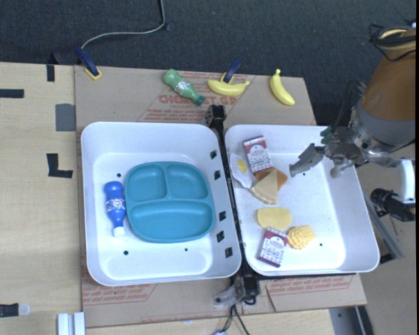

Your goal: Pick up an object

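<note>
your bench is cardboard over pale wood, dark carpet behind, two bananas (228,86) and a green bottle (182,86) lying past the bins. left bin (98,142) has a blue divided plate (170,201) and a blue bottle (114,206). the gripper (313,160) hangs open and empty over the right bin (342,222), with the red carton (257,153) and cheese wedge (267,185) just left of it
</note>
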`<state>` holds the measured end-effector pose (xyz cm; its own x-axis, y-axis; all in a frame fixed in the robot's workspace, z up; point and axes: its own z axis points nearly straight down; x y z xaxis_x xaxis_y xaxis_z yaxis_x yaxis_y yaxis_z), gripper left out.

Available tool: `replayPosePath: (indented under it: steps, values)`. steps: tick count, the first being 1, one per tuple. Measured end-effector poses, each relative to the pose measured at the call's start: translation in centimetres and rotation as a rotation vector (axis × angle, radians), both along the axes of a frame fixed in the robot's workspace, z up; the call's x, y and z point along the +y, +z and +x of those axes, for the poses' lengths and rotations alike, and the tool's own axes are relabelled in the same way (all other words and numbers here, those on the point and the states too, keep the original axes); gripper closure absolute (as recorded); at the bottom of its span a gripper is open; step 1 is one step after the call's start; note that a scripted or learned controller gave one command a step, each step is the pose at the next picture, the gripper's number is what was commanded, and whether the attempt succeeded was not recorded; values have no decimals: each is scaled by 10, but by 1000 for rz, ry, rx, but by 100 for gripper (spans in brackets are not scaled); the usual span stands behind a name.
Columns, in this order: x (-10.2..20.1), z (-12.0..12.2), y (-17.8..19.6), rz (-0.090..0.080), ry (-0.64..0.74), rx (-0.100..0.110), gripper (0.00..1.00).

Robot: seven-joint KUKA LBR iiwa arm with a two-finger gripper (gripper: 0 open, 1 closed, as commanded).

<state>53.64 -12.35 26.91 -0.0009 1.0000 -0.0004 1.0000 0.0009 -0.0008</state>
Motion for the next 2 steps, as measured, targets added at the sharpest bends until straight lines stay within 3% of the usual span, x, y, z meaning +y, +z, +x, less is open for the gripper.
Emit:
replayPosePath:
  steps: [1, 2]
  values:
    - [27, -29, -116, 2, 0, 4, 0]
    - [25, 31, -183, 1, 0, -4, 0]
